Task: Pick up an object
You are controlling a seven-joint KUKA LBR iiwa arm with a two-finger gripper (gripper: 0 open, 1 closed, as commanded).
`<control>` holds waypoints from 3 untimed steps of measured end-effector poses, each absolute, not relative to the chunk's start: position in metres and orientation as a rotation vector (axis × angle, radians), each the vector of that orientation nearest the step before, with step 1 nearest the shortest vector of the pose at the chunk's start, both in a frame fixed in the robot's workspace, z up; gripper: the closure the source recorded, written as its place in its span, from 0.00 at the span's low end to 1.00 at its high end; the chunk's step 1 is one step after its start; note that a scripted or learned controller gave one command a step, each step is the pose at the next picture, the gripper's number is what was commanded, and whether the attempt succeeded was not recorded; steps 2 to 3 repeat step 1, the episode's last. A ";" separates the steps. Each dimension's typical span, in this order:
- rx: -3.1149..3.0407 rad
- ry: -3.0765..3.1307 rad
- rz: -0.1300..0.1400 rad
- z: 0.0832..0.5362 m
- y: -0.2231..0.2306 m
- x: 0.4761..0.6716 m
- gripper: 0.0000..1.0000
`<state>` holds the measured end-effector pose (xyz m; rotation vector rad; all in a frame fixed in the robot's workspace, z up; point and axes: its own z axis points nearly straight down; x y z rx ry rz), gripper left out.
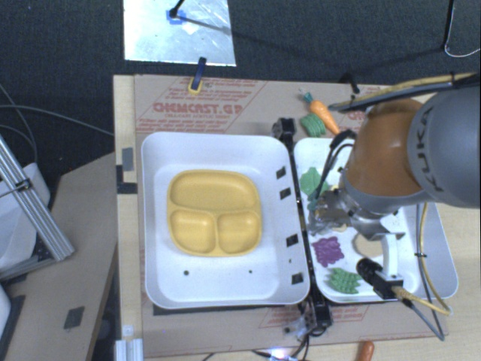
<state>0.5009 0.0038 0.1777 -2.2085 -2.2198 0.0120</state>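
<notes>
**A:** Where's the gripper (328,215) right now?

**B:** Low over the right bin (449,277), near its left wall, tucked under the grey wrist. The wrist covers it, so I can't tell whether it is open or closed, and nothing shows in its grasp.

**A:** What's closest to it?

**B:** A purple bumpy toy (328,250), perhaps grapes, lies just beside it on the near side. Beyond that is a green knobbly toy (344,280) by the bin's front rim, and a green leafy piece (310,179) lies on the far side of the gripper.

**A:** So which should it pick?

**B:** I'd take the purple one, since it needs the shortest move and lies apart from its neighbours. Centre over it first, then come straight down so it isn't nudged toward the wall, and close only once the toy sits squarely between the jaws.

**A:** Anything further out?

**B:** A toy carrot (325,113) lies on the bench outside the bins, and the left bin (150,201) holds a yellow divided plate (214,210). Both are well apart from the gripper, so they're poorer choices.
</notes>
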 end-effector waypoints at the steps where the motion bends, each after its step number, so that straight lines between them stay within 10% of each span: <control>1: -2.212 -2.236 -0.012 0.250 0.080 0.525 1.00; 3: -2.212 -2.236 -0.012 0.250 0.080 0.525 1.00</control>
